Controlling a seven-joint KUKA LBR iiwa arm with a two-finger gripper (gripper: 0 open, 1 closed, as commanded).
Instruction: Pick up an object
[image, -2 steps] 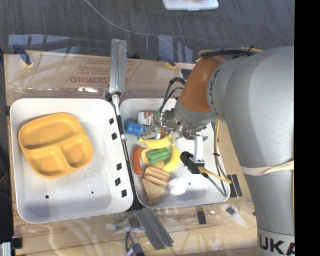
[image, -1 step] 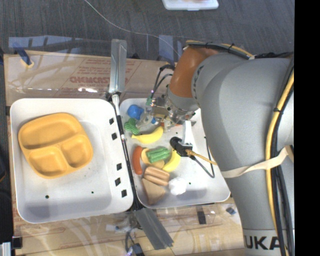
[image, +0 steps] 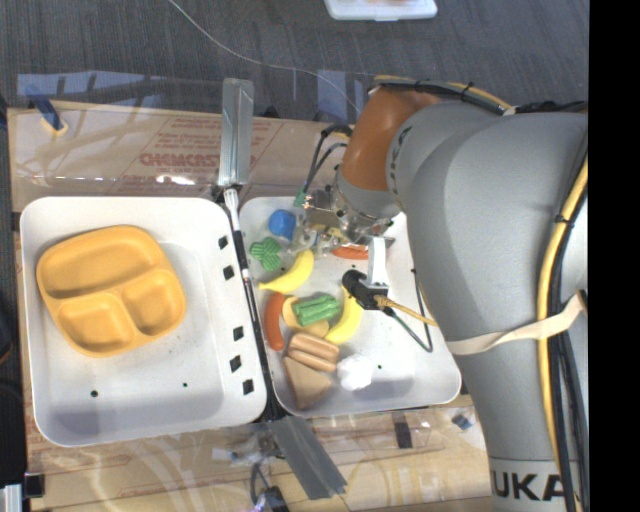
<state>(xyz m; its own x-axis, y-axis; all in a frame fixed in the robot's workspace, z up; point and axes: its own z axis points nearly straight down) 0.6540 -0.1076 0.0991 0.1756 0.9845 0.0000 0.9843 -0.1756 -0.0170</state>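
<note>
Arm reaches in from the right, gripper (image: 322, 222) low over the top of the right bin (image: 425, 385), near a blue ball (image: 282, 222) & green toy (image: 267, 253). Fingers hidden by wrist/cables, can't tell if spread or closed. Below: banana (image: 290, 275), 2nd banana (image: 348, 318), green block (image: 314, 308), hot dog (image: 312, 350). Left bin (image: 120, 410) has a yellow divided tray (image: 108, 288).
</note>
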